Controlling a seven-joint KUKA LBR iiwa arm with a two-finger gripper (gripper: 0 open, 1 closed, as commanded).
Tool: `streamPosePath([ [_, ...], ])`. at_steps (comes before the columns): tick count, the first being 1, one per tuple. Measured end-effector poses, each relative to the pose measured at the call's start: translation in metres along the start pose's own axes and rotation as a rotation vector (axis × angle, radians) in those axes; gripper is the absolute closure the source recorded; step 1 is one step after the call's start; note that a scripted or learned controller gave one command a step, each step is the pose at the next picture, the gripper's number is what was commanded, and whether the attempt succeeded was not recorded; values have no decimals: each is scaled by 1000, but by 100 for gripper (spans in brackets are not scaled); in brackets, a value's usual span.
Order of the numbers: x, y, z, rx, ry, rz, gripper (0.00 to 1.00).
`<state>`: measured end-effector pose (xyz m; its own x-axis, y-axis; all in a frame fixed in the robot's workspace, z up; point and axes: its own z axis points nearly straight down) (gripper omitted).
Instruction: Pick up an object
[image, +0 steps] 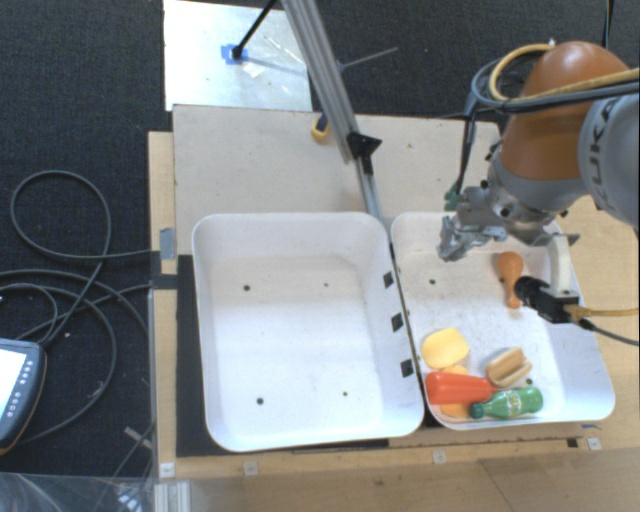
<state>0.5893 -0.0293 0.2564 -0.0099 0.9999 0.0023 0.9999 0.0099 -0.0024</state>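
Note:
My gripper hangs over the far left part of the right bin, low above its bare floor, with nothing seen in it. An orange drumstick-shaped toy lies just to its right, apart from it. At the bin's near end sits a cluster: a yellow piece, a red and orange piece, a small hot-dog bun and a green bottle lying on its side. The arm's orange band covers the bin's far right corner.
The left bin stands beside the right one, sharing a middle wall. A slanted metal pole crosses behind the bins. A black cable plug hangs over the right bin. Cables and a tablet lie off the bench at left.

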Motion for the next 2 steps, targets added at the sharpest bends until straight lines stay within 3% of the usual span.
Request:
streamPosePath([
  [2,100,-61,22,1,0,1,100],
])
